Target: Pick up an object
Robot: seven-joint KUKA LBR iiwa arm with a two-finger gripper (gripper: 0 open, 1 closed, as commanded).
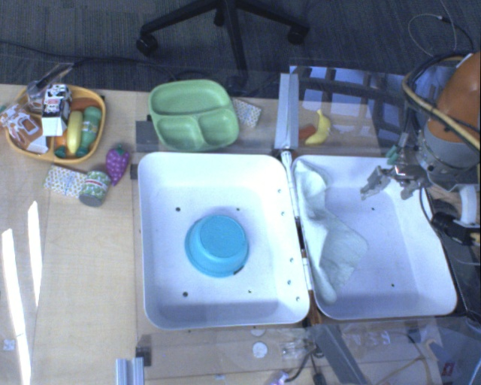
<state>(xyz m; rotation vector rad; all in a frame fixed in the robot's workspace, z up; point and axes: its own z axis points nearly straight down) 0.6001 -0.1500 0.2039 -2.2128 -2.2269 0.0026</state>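
A wooden bench point(75, 301) sits over dark carpet, an office chair base point(225, 22) showing above it, and two shallow white bins lie side by side in the middle. Take the blue bowl point(218, 244) as the marker: it rests upside down near the centre of the left bin point(161, 301), the lone item there and easy to reach from above. Right of the bowl, across the shared rim, a pale crumpled cloth point(331, 237) slumps against the near wall of the right bin point(421, 301), likely dropped where it fell. Further right of the bowl and higher, the gripper point(391, 179) hangs over the right bin's upper part, fingers spread apart with nothing between them, so a pick is not yet made. Beyond the bowl, a green divided tray point(192, 113) sits outside the bins; up and to the right a toy banana point(321, 128); far left, a yellow bowl of toy food point(56, 124).
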